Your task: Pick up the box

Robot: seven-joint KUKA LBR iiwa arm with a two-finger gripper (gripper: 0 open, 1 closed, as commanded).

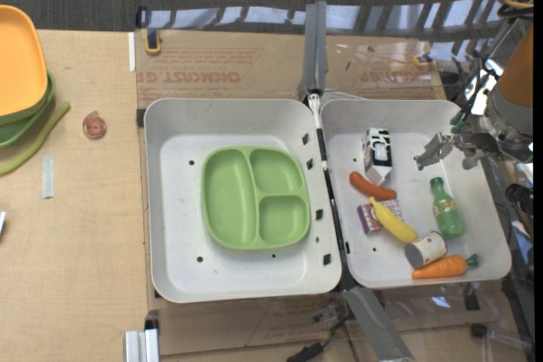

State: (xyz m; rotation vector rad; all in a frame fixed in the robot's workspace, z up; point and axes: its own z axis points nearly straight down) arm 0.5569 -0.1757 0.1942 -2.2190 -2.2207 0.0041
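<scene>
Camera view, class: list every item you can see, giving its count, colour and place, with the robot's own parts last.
Bins: 2, white, side by side on the bench.
Divided plate: 1, green, in the left bin.
Box: 1, black and white, upper part of the right bin.
Sausage: 1, orange-red, just below the box.
Banana: 1, yellow, middle of the right bin.
Packet: 1, purple, beside the banana.
Bottle: 1, green, right side of the right bin.
Carrot: 1, orange, lower edge of the right bin.
Can: 1, whitish, above the carrot.
Stacked plates: orange on green, far left.
Arm: 1, grey with orange band, right.
End effector: 1, grey, over the right bin.
</scene>
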